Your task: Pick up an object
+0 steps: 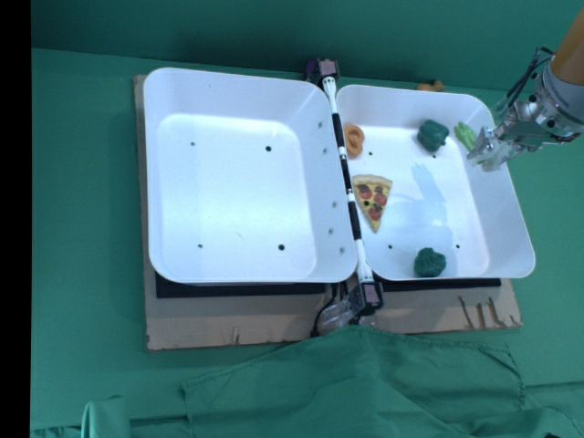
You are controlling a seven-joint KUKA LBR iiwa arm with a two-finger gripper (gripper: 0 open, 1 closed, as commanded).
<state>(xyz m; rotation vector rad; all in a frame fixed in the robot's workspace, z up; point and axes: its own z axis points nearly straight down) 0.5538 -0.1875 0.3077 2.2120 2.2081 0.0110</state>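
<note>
The right bin [511, 235] holds several toy foods. An orange ring [354, 138] lies near its left wall, with a pizza slice [372, 199] just below it. A dark green pepper [432, 135] sits toward the back, and a dark green broccoli piece [430, 263] rests near the front. A small light green piece [466, 135] lies by the right wall. My gripper [487, 156] hangs over the right bin's right rim, right beside the light green piece. Whether it touches that piece I cannot make out.
The left bin [173, 89] stands beside the right one, joined by a black and white divider [347, 181]. A small orange thing [431, 86] lies on the bench behind the right bin. Green cloth [365, 381] bunches up at the front.
</note>
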